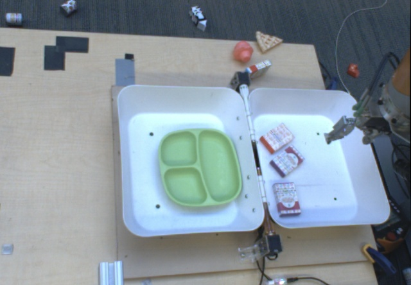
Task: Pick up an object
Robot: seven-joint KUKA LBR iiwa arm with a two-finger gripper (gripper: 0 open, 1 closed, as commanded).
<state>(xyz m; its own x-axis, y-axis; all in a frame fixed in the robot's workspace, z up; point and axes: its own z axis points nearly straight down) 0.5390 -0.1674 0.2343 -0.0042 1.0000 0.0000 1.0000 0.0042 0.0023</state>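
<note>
- The bench [58,149] is light wood, with a few dark patches near its top left.
- The left bin [135,168] holds a green tray [200,167]. The tray has three parts, and nothing lies in any of them.
- Behind the bins, near the far edge of the bench, sit a red ball [243,51] and a small wedge [268,40] that looks like a pizza slice.
- The right bin [359,207] holds three small packs in its left half, close to the wall between the bins.
- The top pack [277,137] is red and white and lies tilted.
- The middle pack [286,161] is darker and sits just below it, very near but I cannot tell if they touch.
- The bottom pack [287,199] lies a little apart, near the front of the bin.
- How far along: I think the job has hardly begun. All three packs lie flat in the bin and none is lifted. The picking up is all yet to do.
- The gripper [336,133] hangs over the right side of the right bin, pointing left and down toward the packs. It is well apart from them.
- The jaws hold nothing. They are too small and blurry for me to tell how wide they stand.
- The arm [392,101] comes in from the right edge, sitting just past the bin's rim.
</note>
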